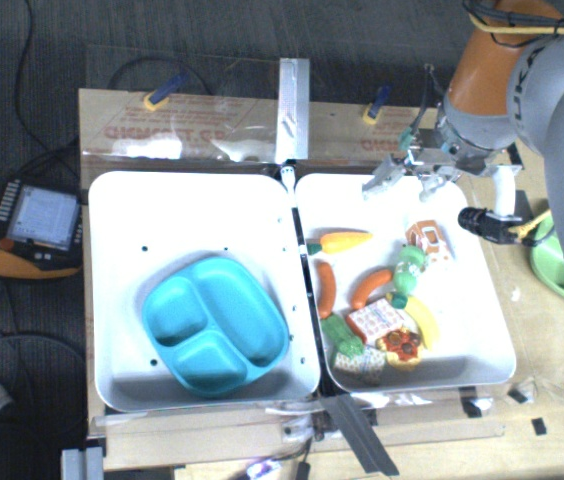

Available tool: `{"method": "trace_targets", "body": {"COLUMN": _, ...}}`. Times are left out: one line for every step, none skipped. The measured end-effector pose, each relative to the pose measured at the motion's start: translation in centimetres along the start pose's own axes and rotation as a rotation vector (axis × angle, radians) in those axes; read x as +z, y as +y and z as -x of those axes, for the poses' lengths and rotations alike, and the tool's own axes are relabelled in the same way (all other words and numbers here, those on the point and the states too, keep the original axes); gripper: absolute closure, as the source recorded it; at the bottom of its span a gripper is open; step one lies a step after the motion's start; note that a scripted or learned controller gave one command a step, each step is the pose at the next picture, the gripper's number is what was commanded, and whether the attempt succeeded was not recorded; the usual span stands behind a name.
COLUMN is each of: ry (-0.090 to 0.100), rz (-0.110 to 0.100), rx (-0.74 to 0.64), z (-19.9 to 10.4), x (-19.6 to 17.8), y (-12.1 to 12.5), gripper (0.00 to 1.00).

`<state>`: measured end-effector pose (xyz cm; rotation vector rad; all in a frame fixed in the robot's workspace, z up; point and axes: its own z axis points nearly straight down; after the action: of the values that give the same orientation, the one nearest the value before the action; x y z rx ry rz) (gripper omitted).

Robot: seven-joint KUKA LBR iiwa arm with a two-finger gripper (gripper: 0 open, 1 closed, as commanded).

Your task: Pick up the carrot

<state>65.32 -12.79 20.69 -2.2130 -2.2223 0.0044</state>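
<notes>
Orange carrot (343, 240), seemingly green-tipped

Plastic toys, plastic bins, wooden bench

The carrot (344, 239) looks smooth matt plastic inside a glossy white plastic bin (482, 298); left of it, a satin blue plastic tray (214, 323); pale bare wood bench (202, 116) behind.

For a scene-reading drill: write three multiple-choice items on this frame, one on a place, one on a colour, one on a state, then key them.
1. Where does the carrot lie?
A. right bin, upper left part
B. left bin
C. on the blue tray

2. What colour is the divided tray?
A. red
B. blue
C. yellow

3. Where is the gripper?
A. over the left bin
B. touching the tray
C. at the right bin's far edge, apart from the carrot

Key: 1 A, it rests near the divider; 2 B, plainly blue; 3 C, a gap of bare white bin separates them.
</notes>
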Motion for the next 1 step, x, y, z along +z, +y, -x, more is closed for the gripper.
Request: {"method": "trace_targets", "body": {"ry": 0.000, "rz": 0.001, "rx": -0.392, "z": -3.58, "x": 6.89, "y": -4.12, "gripper": 0.00}}
